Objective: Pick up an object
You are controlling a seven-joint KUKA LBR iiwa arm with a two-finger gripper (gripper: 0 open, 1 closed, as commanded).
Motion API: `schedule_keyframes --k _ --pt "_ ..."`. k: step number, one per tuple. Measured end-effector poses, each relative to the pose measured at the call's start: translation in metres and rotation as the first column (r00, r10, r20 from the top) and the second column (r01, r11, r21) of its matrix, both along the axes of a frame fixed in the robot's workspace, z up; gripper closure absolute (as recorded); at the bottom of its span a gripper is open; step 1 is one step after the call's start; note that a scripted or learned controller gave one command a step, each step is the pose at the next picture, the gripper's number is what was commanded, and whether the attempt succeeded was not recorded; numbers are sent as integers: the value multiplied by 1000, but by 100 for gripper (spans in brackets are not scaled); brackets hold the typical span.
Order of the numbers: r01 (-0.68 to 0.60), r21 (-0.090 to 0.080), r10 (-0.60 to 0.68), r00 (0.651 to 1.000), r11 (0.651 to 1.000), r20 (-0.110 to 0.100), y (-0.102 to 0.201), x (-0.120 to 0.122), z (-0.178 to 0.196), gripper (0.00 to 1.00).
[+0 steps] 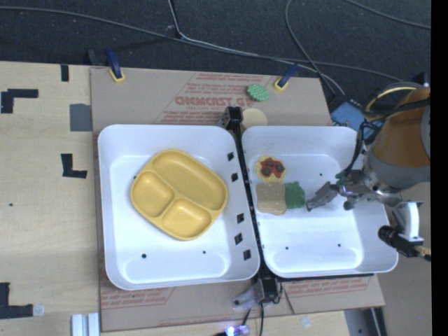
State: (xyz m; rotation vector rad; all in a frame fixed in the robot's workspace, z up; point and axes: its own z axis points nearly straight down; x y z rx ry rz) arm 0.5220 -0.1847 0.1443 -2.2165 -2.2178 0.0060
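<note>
In the right bin [329, 257] lie three small objects near its left wall: a round yellow piece with red spots [271, 166], a beige slab [271, 199] and a green block [294, 194] touching the slab's right side. My gripper [324, 197] hangs low over the middle of this bin, just right of the green block and apart from it. Nothing shows in its grasp. The grey arm with its orange band [404, 142] reaches in from the right.
The left bin [119, 257] holds a yellow divided plate [179, 193]. A black divider with clips [243, 208] runs between the bins. A green patterned disc [257, 92] and a beige disc [255, 117] lie on the cardboard behind them. Cables cross the dark floor at the back.
</note>
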Motion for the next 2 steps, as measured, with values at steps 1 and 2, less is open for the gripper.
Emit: schedule_keyframes --k 1,2 --pt "-1 -1 1 1000 1000 1 1 -1 -54 0" --pt "-2 -1 2 1000 1000 4 1 0 -41 100"
